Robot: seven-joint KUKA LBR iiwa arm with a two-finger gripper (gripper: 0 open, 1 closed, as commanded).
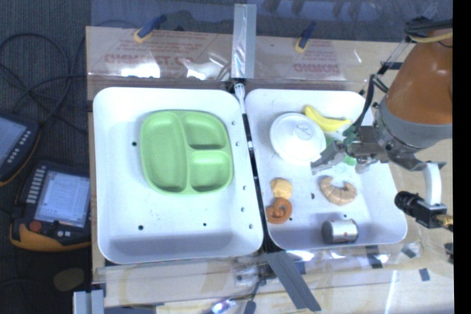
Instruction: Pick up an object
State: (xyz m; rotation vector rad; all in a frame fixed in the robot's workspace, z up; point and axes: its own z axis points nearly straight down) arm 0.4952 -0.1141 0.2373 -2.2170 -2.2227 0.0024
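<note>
Two bins: side by side on the desk [412,55]; left bin [110,232], right bin [386,228].
Nearest item: metal can [340,231] lying on its side by the right bin's front wall, apart from the rest.
Next back: brown pastry [279,211] w/ a small orange lump [281,188] just behind it, near the divider; curled shrimp-like toy [339,190] to their right, mid-bin.
Claw [329,159]: low over the right bin, just behind the shrimp toy & beside the white lid; fingers look slightly parted, tips blurry, nothing seen between them.
Further back: round white lid [297,137]; banana [324,118] touching its far-right edge.
Left bin: green divided plate [186,151] in the middle, nothing on it.
Arm [419,88]: grey w/ orange band, comes in from the right.
Likely target: shrimp toy or lid, both next to the claw; can't tell which.
Progress: early, I'd say. Approach abt made; no grip, no lift yet. Left: close on one item, raise it clear.
</note>
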